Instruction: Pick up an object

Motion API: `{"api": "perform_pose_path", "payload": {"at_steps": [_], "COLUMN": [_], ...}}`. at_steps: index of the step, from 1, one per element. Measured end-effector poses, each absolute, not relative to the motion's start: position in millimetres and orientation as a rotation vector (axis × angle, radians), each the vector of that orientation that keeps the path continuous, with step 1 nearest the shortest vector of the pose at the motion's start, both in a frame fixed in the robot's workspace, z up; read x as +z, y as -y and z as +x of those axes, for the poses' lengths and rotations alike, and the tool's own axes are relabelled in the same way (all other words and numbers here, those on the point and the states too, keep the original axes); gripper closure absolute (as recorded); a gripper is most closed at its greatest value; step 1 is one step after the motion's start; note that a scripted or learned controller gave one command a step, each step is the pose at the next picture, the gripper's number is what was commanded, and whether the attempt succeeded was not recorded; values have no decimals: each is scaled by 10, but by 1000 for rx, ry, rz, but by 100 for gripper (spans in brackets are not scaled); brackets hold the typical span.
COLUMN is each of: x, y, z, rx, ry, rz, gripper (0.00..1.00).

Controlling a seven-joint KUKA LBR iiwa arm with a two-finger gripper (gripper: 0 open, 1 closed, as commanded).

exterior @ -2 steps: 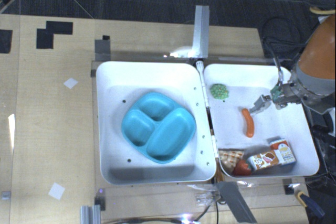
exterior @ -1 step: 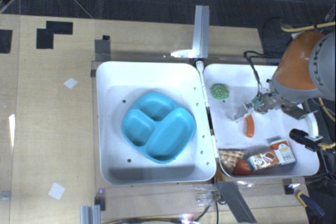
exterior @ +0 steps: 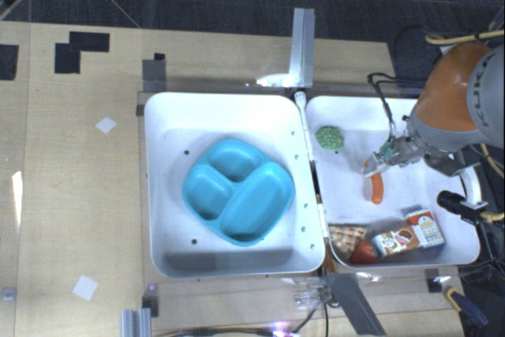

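In the right bin (exterior: 347, 177) my gripper (exterior: 382, 160) hangs low, reaching in from the right. A small orange sausage (exterior: 376, 189) lies upright just below its tip, close to it or touching; I cannot see it held. A green knobbly ball (exterior: 329, 138) rests to the gripper's upper left. An orange and white carton (exterior: 409, 235) lies along the bin's front edge, with a waffle-like piece (exterior: 346, 234) and a red item (exterior: 363, 252) to its left.
The left bin (exterior: 170, 170) holds a blue three-part plate (exterior: 239, 190). A metal post (exterior: 302, 47) stands behind the divider between the bins. Cables run along the right side near the arm (exterior: 454, 99).
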State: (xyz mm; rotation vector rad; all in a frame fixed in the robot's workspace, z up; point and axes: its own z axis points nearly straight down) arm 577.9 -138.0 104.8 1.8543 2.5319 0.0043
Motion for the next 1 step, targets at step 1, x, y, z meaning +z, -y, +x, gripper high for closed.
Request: {"api": "perform_pose_path", "payload": {"at_steps": [1], "x": [1838], "y": [743], "z": [6383], "rx": [2], "ry": [-2219], "rz": [2220], "gripper": [100]}}
